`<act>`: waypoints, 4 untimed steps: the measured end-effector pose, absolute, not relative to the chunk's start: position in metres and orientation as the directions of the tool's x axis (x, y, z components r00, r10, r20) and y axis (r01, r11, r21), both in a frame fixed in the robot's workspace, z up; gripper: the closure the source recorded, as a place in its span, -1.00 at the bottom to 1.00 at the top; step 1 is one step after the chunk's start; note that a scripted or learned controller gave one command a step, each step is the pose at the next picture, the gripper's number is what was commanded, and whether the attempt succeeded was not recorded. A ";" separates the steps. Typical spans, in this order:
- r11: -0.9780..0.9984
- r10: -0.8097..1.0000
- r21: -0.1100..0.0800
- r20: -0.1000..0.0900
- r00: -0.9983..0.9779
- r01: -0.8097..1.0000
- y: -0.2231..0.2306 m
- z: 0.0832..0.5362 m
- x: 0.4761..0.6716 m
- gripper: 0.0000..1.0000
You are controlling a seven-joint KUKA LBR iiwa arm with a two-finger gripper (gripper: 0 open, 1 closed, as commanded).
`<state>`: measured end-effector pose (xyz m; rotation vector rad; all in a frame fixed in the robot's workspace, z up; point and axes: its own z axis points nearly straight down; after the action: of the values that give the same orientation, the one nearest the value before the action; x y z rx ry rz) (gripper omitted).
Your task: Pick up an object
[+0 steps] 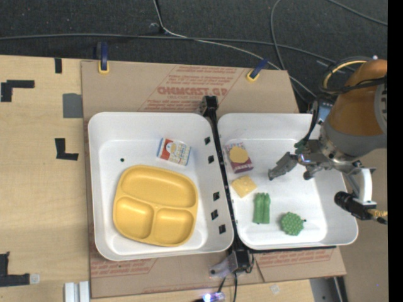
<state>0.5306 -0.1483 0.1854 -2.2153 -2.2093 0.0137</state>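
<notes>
My gripper (294, 170) hangs over the right side of the right bin (271, 126), its two dark fingers spread open with nothing between them. To its left lie a small burger-like toy on a purple base (238, 156) and a yellow cheese wedge (244, 185). Below the gripper a green block-shaped toy (261, 207) and a round green bumpy toy (291, 223) rest on the bin floor. The left bin (101, 143) holds a yellow divided tray (155, 204) and a small red, white and blue carton (173, 151).
The grey and orange arm (356, 115) enters from the right over the bin's right rim. Both bins sit on a cardboard sheet (182, 87) clamped at its far edge. Black clips line the divider (217, 181) between the bins. Cables run across the dark floor behind.
</notes>
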 end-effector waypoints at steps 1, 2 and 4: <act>0.001 1.000 -0.002 0.001 -0.001 1.000 -0.148 0.193 0.534 -1.00; 0.001 1.000 -0.005 0.000 -0.001 1.000 -0.147 0.141 0.543 -1.00; 0.002 1.000 -0.002 0.000 -0.002 1.000 -0.145 0.101 0.543 1.00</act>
<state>0.5428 -0.1455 0.1006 -2.2178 -2.2223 0.0024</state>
